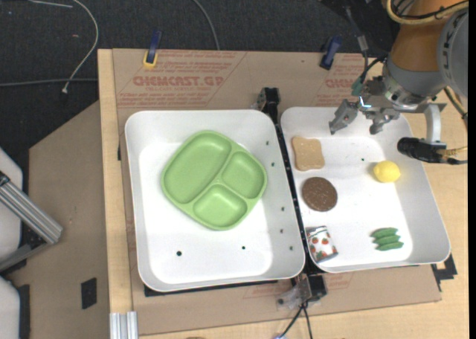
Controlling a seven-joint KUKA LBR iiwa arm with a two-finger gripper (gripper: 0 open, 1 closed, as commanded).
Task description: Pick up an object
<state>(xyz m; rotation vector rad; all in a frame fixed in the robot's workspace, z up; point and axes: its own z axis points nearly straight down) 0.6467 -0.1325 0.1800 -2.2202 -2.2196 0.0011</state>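
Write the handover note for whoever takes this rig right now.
Hand: open, holding nothing, above the far end of the right bin.
Right bin holds: toast slice, brown round patty, yellow lemon, green pea pods, small printed can at the near edge.
Left bin holds a green divided plate.
Done: nothing picked yet.
Left: choose an object, descend, grasp, lift. The toast lies nearest the hand.
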